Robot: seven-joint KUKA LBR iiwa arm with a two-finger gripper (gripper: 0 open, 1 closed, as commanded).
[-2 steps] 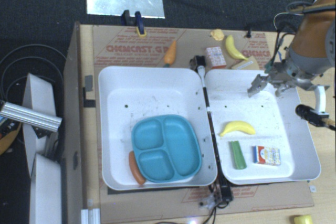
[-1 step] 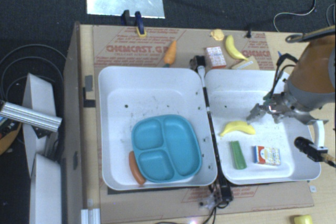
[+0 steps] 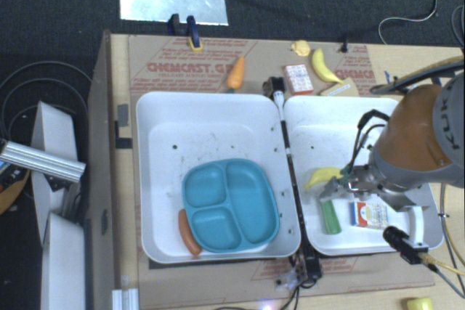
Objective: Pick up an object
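Here, left to right. The left bin [image 3: 156, 156] holds a blue tray [image 3: 229, 203] with three wells, and an orange sausage [image 3: 187, 232] lies just beside the tray's lower left edge, against the bin wall. None of this is within my present reach.

The right bin [image 3: 341, 105] is where I work. A yellow piece [image 3: 322, 176], curved like a banana, lies near the bin's left wall. My gripper [image 3: 336, 187] hangs just beside it, at its right end and slightly below. Whether the gripper is open or closed I cannot tell, since my wrist hides the tips from above, and nothing shows as gripped. A green block [image 3: 330, 216] lies just below the gripper, and a small carton [image 3: 370, 214] sits to its right, partly under my arm [image 3: 414, 138].

The step in hand, as I judge it, is the descent onto a target, most likely the yellow piece.

- To do it well I should centre over the piece's middle, not its end.
- The jaws should cross its narrow width.
- I should go low enough to close around it, not on top of it.
- The green block is close, so a sloppy approach could nudge it or pinch both.
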